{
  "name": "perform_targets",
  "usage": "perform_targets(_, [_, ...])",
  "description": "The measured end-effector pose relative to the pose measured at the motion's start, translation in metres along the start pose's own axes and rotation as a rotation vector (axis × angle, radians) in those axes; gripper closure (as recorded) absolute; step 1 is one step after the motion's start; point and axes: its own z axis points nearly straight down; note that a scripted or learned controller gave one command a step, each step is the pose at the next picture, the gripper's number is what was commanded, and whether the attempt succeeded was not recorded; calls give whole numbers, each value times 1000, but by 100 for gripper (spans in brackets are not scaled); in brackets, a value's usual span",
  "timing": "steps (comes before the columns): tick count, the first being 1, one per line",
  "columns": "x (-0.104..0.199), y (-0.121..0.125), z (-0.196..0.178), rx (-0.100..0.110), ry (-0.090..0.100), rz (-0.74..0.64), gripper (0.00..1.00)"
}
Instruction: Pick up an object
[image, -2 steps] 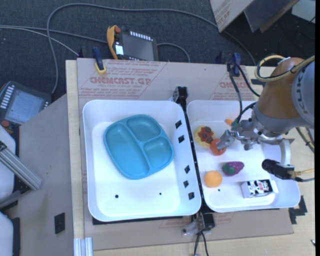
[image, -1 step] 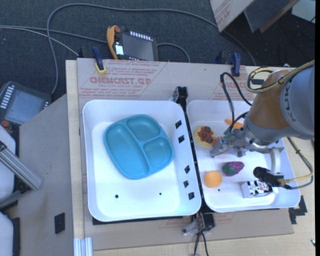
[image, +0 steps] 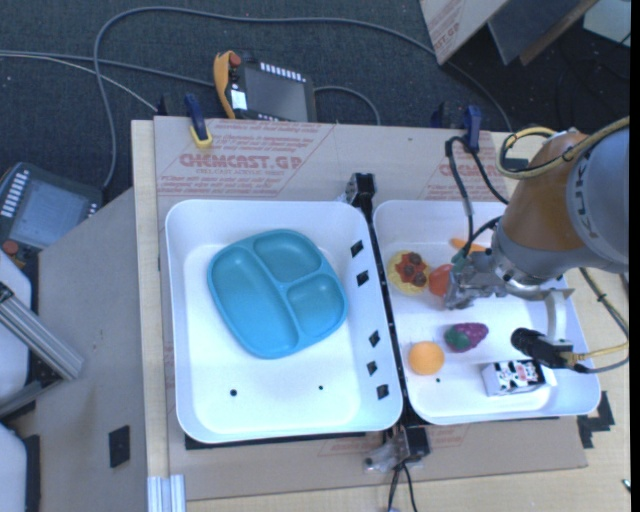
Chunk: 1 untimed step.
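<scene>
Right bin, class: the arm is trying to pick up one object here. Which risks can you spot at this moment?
The gripper sits among crowded toys: the red piece touches the yellow slice, so both may shift together. The purple and green fruit and orange ball lie close below and could be knocked aside.

Bright, even overhead light fills the scene. The white bins (image: 190, 300) glare slightly, washing out detail near their rims. Shadows are soft and short. Focus is mildly soft throughout.
</scene>
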Motion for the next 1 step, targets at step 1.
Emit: perform_targets(1, [3, -4, -62, -6, -3, -2, 100])
